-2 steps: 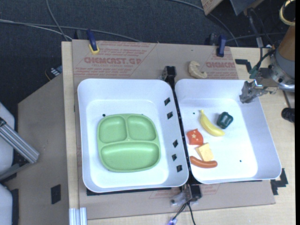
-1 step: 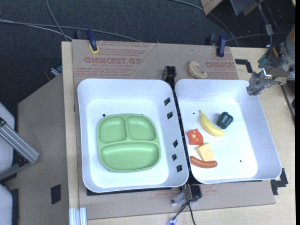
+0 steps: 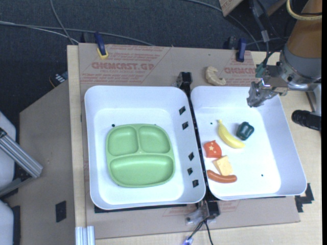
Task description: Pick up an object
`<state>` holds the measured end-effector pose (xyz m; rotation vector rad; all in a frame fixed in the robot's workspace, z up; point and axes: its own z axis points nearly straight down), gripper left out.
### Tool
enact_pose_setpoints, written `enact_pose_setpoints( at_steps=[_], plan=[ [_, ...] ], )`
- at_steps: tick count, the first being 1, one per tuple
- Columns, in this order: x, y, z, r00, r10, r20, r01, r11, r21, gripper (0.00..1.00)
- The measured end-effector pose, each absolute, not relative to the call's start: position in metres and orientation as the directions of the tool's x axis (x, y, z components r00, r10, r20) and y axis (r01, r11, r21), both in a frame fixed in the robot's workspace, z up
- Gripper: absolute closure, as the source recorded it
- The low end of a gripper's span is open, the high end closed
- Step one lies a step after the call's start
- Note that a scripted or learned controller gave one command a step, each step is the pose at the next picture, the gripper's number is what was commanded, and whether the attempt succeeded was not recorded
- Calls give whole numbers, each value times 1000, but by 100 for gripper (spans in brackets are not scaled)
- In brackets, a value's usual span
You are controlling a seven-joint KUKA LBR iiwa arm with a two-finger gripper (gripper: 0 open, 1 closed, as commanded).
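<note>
Gripper (image 3: 255, 97) hangs at the upper right of the frame, over the top edge of the right bin (image 3: 286, 152); we cannot tell how it is set, and we see nothing held in it. Below it and to the left, in that bin, we see a dark green pepper (image 3: 245, 130) just beside a banana (image 3: 228, 135), then a red piece (image 3: 213, 148), a yellow cheese block (image 3: 224, 165) and a sausage (image 3: 222, 177) toward the lower edge. Above the bin, on the cardboard, lies a tan object (image 3: 215, 75). In the left bin (image 3: 97, 111) at centre frame we see a green divided tray (image 3: 140, 154).
</note>
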<state>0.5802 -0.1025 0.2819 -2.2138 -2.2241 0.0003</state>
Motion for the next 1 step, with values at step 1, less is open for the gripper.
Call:
enact_pose_setpoints(
  at_steps=[1],
  plan=[
    [587, -57, 264, -5, 1000, 3, 1000, 5, -4, 100]
  ],
)
